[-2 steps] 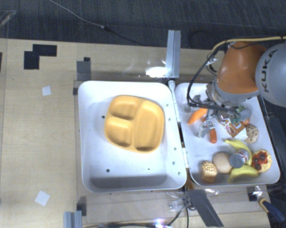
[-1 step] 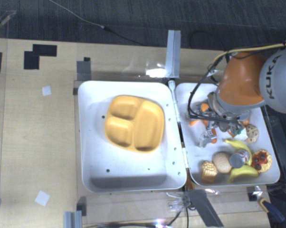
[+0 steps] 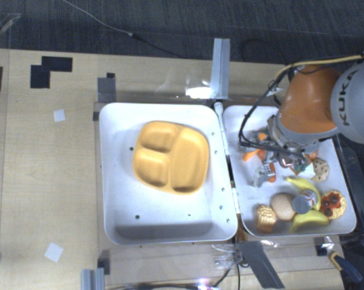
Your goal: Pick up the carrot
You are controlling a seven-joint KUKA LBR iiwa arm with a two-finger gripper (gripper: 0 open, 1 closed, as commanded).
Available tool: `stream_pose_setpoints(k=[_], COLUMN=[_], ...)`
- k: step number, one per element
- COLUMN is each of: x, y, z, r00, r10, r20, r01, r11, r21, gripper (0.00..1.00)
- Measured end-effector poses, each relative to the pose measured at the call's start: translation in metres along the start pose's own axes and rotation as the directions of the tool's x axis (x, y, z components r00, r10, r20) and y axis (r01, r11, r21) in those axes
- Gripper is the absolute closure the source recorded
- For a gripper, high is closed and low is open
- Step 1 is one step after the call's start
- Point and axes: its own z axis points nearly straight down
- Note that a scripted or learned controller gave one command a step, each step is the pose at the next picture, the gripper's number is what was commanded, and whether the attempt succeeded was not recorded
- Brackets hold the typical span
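— Where is the carrot (image 3: 252, 155) compared to the gripper (image 3: 268, 175)?

— The carrot is in the right bin (image 3: 350, 221), in its upper left part. I see orange pieces just beside the wrist, on its left side and partly under it. The gripper hangs a little below them, near the carrot but, as far as I can see, not touching it. Nothing is visible between the fingers. If they are wide or narrow, I cannot tell; the metal parts are too small and blurred.

— What else is in that bin?

— Below the gripper lies a banana (image 3: 307, 220), curved around a grey round thing (image 3: 301, 204). Left of it there is a beige bread roll (image 3: 283, 206) and a small yellow waffle-like piece (image 3: 266, 217). At the right there is a cookie (image 3: 320, 170) and a red berry piece (image 3: 333, 203).

— And the left bin (image 3: 118, 222)?

— It holds a yellow divided plate (image 3: 171, 156) with three compartments, lying near the middle.
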Motion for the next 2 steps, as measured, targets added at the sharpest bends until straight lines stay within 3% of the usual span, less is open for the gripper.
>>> stream_pose_setpoints(k=[1,2], x=[0.016,0.012], y=[-0.003,-0.002], z=[-0.001,-0.014], r00=[0.969,0.971], r10=[0.245,0.239], r20=[0.005,0.014], r01=[-0.245,-0.239], r11=[0.969,0.971], r21=[0.002,0.001], gripper=[0.00,1.00])
